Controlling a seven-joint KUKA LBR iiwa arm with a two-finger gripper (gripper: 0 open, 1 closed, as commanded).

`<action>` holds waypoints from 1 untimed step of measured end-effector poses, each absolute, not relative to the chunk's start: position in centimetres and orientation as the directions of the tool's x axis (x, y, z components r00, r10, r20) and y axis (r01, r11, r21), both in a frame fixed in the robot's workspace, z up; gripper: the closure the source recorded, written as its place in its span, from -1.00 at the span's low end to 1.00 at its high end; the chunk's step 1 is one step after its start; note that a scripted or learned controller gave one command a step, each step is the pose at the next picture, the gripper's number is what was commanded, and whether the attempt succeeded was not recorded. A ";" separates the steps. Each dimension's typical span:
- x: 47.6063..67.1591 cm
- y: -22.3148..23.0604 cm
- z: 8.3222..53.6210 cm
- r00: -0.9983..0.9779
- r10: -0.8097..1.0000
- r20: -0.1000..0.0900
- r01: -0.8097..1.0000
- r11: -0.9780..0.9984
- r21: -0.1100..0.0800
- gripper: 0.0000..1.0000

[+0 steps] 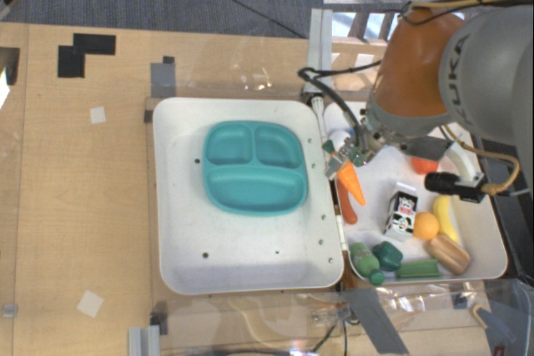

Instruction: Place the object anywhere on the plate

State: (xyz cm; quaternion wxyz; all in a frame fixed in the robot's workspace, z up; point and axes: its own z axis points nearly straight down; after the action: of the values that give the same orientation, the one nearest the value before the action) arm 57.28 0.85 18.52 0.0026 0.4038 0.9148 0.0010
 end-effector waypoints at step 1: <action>59.8 8.8 18.5 -0.435 0.901 -0.001 0.901 0.435 0.006 1.00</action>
State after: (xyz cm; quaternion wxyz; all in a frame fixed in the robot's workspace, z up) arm 59.81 8.83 18.53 0.0020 0.5317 0.8469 0.0024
